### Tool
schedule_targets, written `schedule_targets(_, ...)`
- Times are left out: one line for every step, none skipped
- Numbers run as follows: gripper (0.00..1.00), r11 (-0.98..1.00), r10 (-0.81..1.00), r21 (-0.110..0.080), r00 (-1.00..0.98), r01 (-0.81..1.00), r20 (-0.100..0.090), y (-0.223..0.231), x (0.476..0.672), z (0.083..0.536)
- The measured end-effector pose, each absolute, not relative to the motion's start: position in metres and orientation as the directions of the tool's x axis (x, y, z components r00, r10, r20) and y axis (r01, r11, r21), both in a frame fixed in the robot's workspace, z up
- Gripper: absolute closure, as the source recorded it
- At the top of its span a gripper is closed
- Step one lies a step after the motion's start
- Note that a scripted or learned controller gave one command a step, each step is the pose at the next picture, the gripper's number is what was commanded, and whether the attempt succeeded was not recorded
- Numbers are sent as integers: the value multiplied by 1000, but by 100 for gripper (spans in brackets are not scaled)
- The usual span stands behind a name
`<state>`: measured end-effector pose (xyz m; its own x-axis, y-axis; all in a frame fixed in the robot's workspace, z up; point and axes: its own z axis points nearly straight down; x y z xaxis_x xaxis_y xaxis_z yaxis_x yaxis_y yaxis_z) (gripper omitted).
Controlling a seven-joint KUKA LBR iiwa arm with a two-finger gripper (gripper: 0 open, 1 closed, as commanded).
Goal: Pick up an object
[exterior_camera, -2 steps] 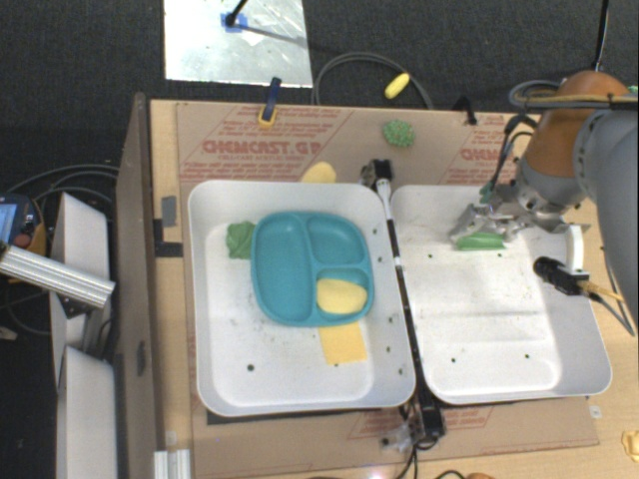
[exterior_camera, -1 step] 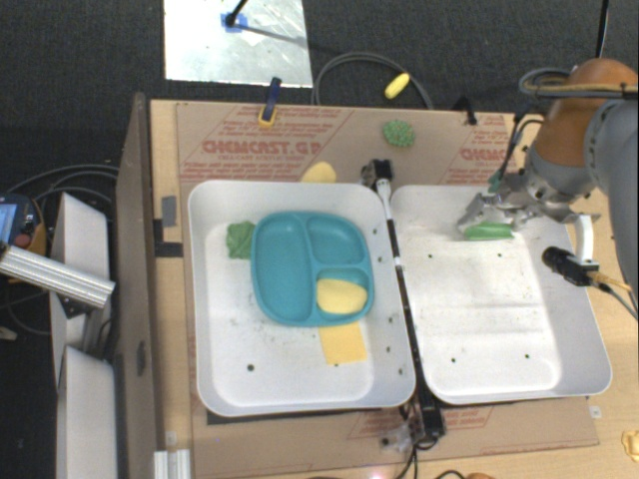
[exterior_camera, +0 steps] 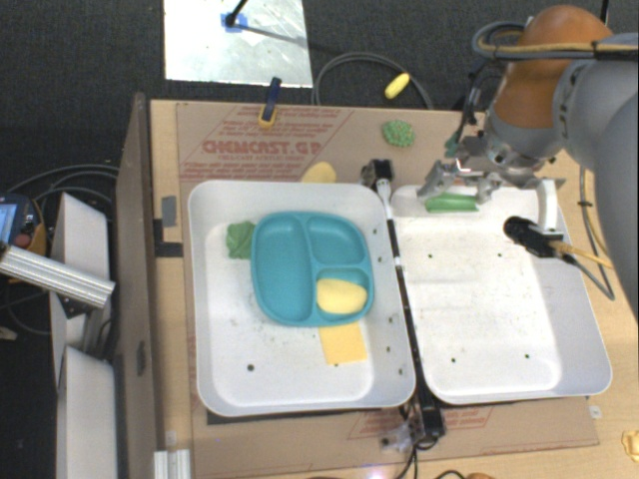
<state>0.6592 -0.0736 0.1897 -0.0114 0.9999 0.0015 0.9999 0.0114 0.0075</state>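
The arm bends down, its claw point(exterior_camera: 457, 181) just above the green piece point(exterior_camera: 452, 204).

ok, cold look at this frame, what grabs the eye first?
The teal sectioned plastic tray in the left white bin, with a yellow lemon-shaped piece in its lower right compartment. Then the grey arm's gripper at the right white bin's top edge, just above a green elongated object.

Bench point(exterior_camera: 250, 138) surfaced with printed cardboard, bearing two white bins point(exterior_camera: 230, 387) point(exterior_camera: 559, 367) side by side; a green knobbly piece point(exterior_camera: 399, 133) and a yellow piece point(exterior_camera: 319, 174) lie behind them
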Motion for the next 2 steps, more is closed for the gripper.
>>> schedule_targets(100,8,1000,-2,-8,1000,2,-17,618,194)
schedule_targets(100,6,1000,-2,-6,1000,1,2,578,205)
